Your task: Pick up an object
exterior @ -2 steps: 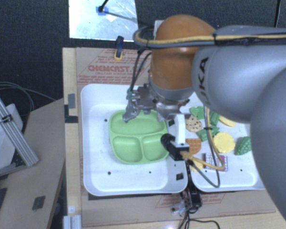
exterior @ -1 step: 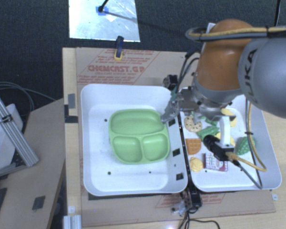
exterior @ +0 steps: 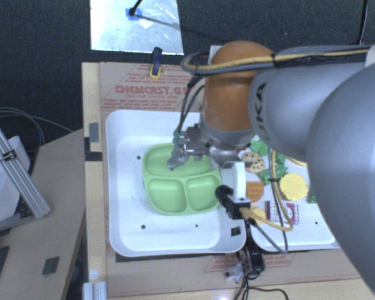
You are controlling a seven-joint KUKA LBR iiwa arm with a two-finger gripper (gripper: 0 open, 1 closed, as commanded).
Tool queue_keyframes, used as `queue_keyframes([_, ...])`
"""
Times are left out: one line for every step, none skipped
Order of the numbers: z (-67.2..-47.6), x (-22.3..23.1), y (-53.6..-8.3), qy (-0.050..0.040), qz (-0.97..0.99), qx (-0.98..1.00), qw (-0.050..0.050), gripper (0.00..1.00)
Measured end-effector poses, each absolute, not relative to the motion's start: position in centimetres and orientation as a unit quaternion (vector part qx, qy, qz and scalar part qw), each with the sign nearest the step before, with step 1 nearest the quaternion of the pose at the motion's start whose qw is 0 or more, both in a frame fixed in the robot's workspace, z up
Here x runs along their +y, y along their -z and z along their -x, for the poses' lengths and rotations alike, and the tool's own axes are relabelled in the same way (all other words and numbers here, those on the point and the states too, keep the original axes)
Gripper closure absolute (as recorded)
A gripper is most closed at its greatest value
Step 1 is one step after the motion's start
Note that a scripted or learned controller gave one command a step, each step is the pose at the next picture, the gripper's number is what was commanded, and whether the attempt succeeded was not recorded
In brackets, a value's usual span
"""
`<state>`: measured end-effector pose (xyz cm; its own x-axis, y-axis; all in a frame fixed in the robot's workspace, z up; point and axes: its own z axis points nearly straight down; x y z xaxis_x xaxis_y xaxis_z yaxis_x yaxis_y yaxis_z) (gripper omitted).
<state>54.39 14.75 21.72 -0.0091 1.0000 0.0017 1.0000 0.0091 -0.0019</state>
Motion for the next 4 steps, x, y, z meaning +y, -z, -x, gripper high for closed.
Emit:
queue_keyframes([-48.6,9.1,-33.6,0.0048,0.708,-0.706,-0.003,0.00])
queue_keyframes([-48.5,18.0,-23.9,-0.0023,0.703,-0.711,0.003,0.00])
queue_keyframes([-48.6,9.6,-18.1,-0.0022,0.709,-0.705,0.001,0.00])
queue_keyframes([-53.4,3.3,-18.5,0.0007,0.709,-0.705,-0.003,0.00])
